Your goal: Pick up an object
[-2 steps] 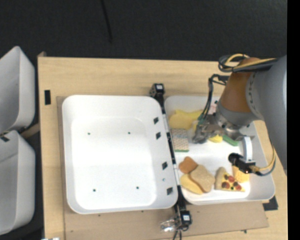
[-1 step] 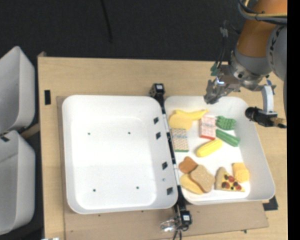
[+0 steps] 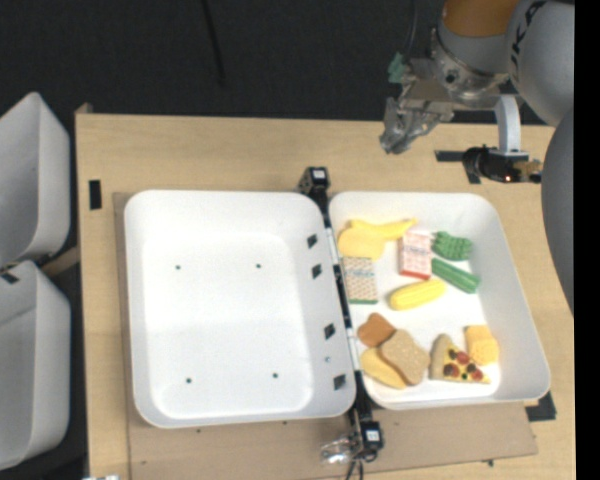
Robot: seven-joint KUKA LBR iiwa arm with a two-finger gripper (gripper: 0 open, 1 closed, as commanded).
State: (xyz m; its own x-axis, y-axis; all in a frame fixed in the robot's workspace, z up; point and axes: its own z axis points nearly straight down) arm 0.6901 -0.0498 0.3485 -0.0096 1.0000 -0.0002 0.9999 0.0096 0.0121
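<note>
1. Nearest the camera, along the right bin's (image 3: 515, 298) front edge, lie a pizza slice (image 3: 457, 360), a bread slice (image 3: 406, 355) and an orange block (image 3: 482, 344).
2. Mid-bin sit a yellow corn cob (image 3: 417, 294), a green pickle-like piece (image 3: 453, 274) and a checked packet (image 3: 359, 277).
3. Farther back – a banana (image 3: 373, 236), a red-and-white carton (image 3: 416, 254), and a green ridged toy (image 3: 452, 245).
4. Left bin (image 3: 230, 303) adjoins it on the desk (image 3: 220, 153).
5. Gripper (image 3: 402, 138) hangs above the desk behind the right bin, apart from every object – nothing sits between the fingers; whether they are parted is unclear.
</note>
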